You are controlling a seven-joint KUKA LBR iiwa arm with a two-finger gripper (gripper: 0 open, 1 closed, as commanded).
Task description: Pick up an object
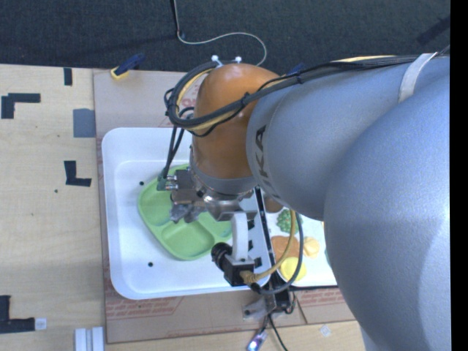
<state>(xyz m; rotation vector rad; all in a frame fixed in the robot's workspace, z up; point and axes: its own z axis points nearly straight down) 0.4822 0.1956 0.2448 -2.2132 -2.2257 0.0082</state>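
The jaws hang low over the green divided tray (179, 221) in the left white bin (117, 196); the wrist hides them, so I cannot tell how they stand or whether they hold anything. The tray is shallow, wide and smooth, so a pinch could skid off its rim or tip it. Yellow and orange pieces (292, 258) lie near, under the arm (351, 167).
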